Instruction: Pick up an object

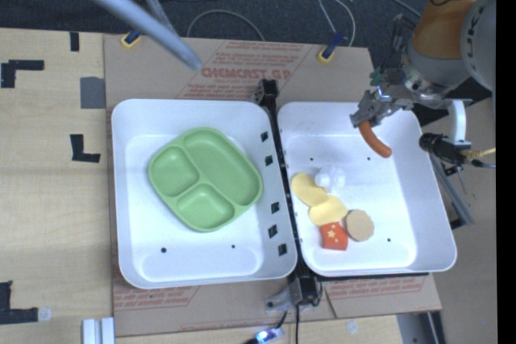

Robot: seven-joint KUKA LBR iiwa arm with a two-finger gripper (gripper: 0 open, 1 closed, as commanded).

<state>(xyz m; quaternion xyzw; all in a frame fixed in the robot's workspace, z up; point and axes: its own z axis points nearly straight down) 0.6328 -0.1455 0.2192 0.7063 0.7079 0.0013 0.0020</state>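
Sausage [376, 141] in end effector [367, 119]

A light wooden bench [48, 197] carries a flat brown cardboard sheet [242, 64] printed with red lettering. Two shallow white plastic bins sit side by side on the cardboard: the left bin [129, 254] and the right bin [427, 246], touching along their inner edges.

Red print on the cardboard sheet [242, 68] under the bins, at twelve o'clock of the left bin [129, 173], appears to read "CHEMCAST GP"; smaller lines stay illegible.
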